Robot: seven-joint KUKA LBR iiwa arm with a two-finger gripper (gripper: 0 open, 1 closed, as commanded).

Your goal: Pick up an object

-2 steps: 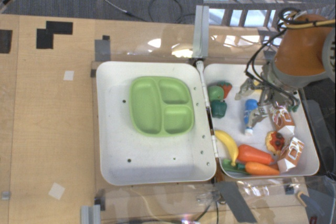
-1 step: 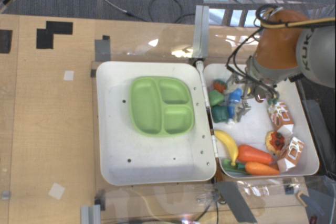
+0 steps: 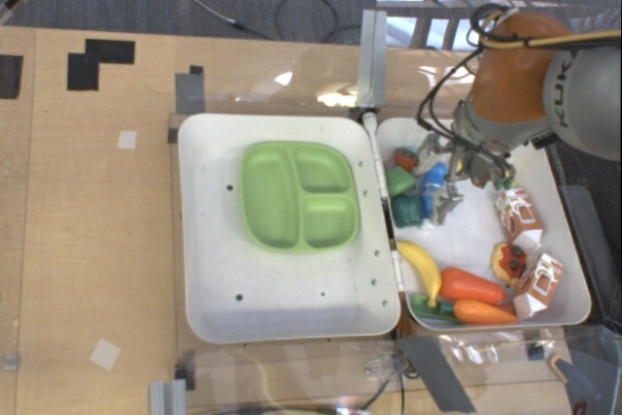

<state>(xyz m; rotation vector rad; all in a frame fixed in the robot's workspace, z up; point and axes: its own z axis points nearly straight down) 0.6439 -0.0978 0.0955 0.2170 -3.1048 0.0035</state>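
1. Left bin on the desk has a green divided plate sitting in the middle.
2. Right bin: green stuff and a blue object in the upper left part, banana and two carrots along the bottom, small printed cartons down the right side.
3. The hand is down in the right bin, right beside the blue object, maybe touching it. Honestly can't tell how far open it is or whether it's got anything.
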